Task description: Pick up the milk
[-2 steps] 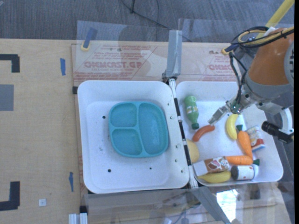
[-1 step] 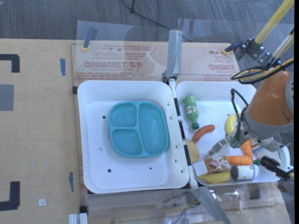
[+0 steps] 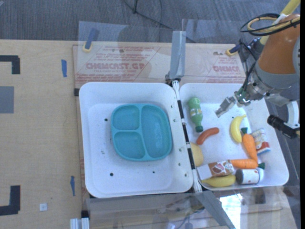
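- The arm (image 3: 279, 51) came in from the right, over the far right corner of the right bin (image 3: 279, 178).
- The tool (image 3: 228, 106) hung over the far part of that bin, right of the green bottle (image 3: 195, 112) and up-left of the banana (image 3: 236, 129). Its fingers looked spread, with nothing between them.
- The milk (image 3: 220, 168), a small carton lying on its side, sat near the bin's front edge, well apart from the tool.
- Relative to the milk: a second banana (image 3: 220, 180) lay just in front, touching or nearly so; an orange carrot (image 3: 244, 164) lay at its right end; a white bottle (image 3: 249, 176) with a dark cap lay to its front right; a yellow round piece (image 3: 196, 155) sat to its left against the bin wall.
- A sausage (image 3: 207, 135) lay behind the milk, between it and the green bottle.
- Another carrot (image 3: 249, 146) lay tilted behind and right of the milk, just beside the first banana, with a small packet (image 3: 261, 142) on its right.
- The left bin (image 3: 93, 142) held a teal divided plate (image 3: 141, 131), well left of the milk.
- Both bins sat side by side on the counter (image 3: 38, 128), which bore blue tape marks (image 3: 64, 67).
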Controlling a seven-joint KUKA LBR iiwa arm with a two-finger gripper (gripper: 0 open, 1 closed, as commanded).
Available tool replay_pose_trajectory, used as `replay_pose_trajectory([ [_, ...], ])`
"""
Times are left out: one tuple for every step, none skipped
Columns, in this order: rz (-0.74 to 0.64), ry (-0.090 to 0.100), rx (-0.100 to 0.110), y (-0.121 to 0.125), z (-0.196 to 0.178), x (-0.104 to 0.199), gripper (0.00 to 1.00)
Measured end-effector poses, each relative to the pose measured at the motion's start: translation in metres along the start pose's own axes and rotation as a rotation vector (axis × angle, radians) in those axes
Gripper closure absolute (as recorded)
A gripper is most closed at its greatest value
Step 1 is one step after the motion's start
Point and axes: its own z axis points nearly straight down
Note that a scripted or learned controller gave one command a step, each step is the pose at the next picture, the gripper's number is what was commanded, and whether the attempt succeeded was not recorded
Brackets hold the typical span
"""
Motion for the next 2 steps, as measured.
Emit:
replay_pose_trajectory([
  [0.017, -0.002, -0.006, -0.046, 0.099, 0.021, 0.0],
  [-0.144, -0.005, -0.008, -0.085, 0.098, 0.044, 0.0],
])
